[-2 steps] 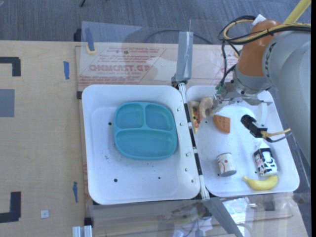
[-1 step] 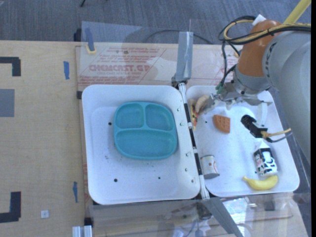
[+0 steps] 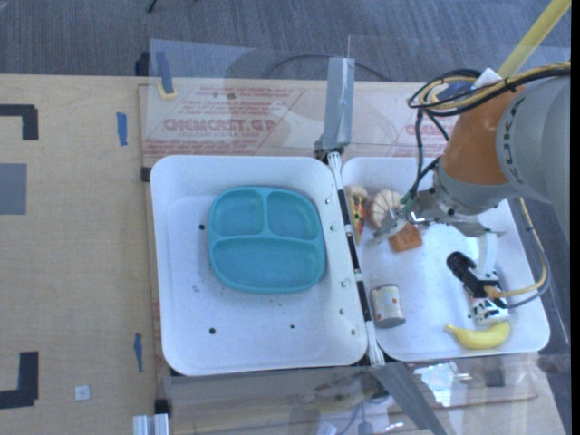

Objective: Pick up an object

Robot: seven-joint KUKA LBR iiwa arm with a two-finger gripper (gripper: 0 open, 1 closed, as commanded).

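**Pick not yet done**

Left to right, we see a teal plate (image 3: 267, 240) in the left bin (image 3: 172, 243), untouched. In the right bin (image 3: 535, 324), the gripper (image 3: 405, 217) sits low over the orange cracker (image 3: 407, 239) near the divider; its grip we cannot tell. Can (image 3: 388, 305) and banana (image 3: 478, 335) lie apart. Nothing lifted.

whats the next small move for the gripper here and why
Probably a short straight descent. The gripper hovers at the upper left of the right bin, over the orange cracker-like piece and beside the round pale item. Nothing visibly sits between its fingers, so lowering onto the orange piece seems the nearest chance at a pick.
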